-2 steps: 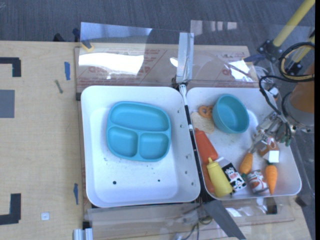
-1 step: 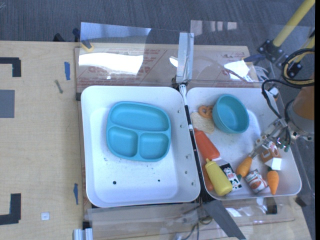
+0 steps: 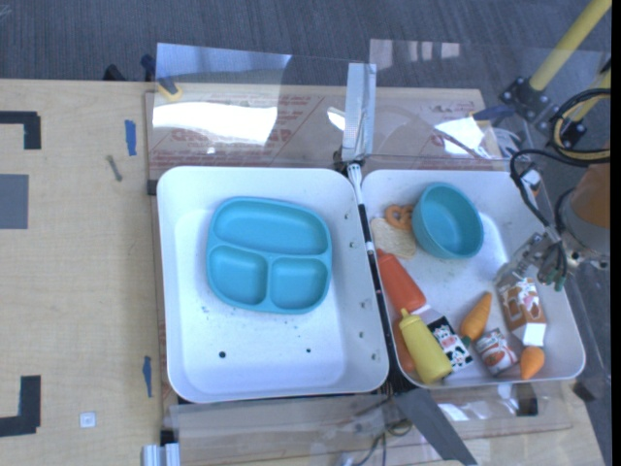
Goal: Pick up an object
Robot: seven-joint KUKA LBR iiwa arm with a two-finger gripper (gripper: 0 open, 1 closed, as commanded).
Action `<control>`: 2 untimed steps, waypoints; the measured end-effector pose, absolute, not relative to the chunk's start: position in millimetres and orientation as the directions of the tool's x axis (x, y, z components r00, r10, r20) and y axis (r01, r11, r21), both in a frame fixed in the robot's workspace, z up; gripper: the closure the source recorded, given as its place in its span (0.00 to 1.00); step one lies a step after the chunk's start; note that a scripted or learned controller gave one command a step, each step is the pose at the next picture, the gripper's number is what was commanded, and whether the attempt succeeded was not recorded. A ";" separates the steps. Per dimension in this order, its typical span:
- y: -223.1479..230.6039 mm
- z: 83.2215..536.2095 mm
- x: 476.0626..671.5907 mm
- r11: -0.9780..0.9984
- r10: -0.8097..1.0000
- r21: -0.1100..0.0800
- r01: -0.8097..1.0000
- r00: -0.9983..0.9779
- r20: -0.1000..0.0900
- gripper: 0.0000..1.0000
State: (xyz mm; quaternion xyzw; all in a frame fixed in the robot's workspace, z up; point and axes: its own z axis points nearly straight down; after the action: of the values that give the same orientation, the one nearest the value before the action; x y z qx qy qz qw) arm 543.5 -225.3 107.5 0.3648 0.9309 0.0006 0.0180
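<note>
gripper (image 3: pixel 539 256) hangs at the right bin's (image 3: pixel 572 333) right side, just above a clear-wrapped packet (image 3: pixel 521 304); whether it is spread or closed i cannot tell. that packet lies directly below and slightly leftward of it, long axis running roughly up-down in the camera view. an orange carrot (image 3: pixel 476 316) sits just left, a small can (image 3: pixel 496 350) and another orange piece (image 3: pixel 532 362) nearer the front rim. the bin's right wall crowds the approach; open floor lies leftward, below the blue bowl (image 3: pixel 448 221).
</note>
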 end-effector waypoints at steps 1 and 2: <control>-225.3 106.6 543.0 0.734 0.679 0.013 0.679 -0.733 -0.032 0.00; -226.4 96.4 543.2 0.714 0.700 0.012 0.700 -0.713 -0.026 0.00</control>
State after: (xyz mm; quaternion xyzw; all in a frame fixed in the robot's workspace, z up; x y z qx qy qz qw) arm 543.2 -226.4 96.4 0.3782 0.9256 0.0006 0.0141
